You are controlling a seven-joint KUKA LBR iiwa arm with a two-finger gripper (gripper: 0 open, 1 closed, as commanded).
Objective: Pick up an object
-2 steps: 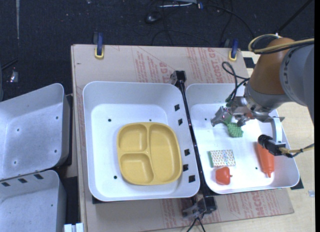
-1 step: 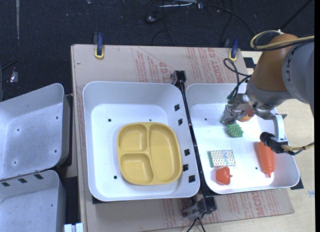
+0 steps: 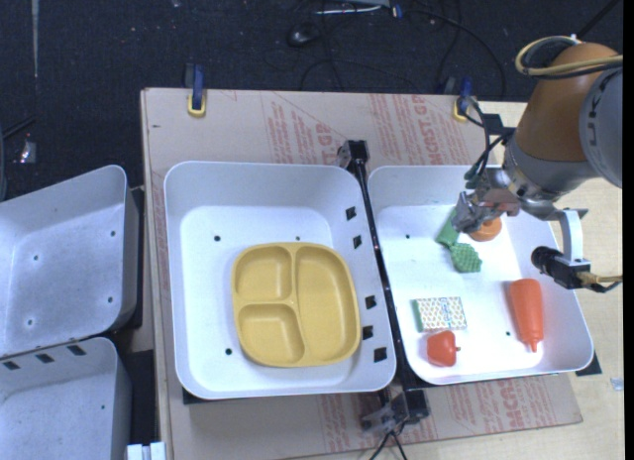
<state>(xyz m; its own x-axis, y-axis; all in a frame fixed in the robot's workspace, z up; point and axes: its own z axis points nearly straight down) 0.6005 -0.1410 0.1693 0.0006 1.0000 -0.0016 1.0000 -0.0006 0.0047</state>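
Four small objects lie in the right bin (image 3: 570, 344). We see the gripper (image 3: 474, 218) low over the green spongy block (image 3: 462, 250); we cannot tell its state. Below it: patterned square packet (image 3: 440, 312), red pepper-shaped toy (image 3: 443, 348), orange carrot-shaped toy (image 3: 526, 313). We judge nothing lifted yet.

Robotics lab (clamped bench (image 3: 258, 121), 2 bins (image 3: 260, 182)).

Grey KUKA arm (image 3: 604, 136) with a broad rounded orange band (image 3: 555, 101), pale looped cable (image 3: 540, 52) over its top, thin black cables alongside, small dark metal end effector (image 3: 478, 212)
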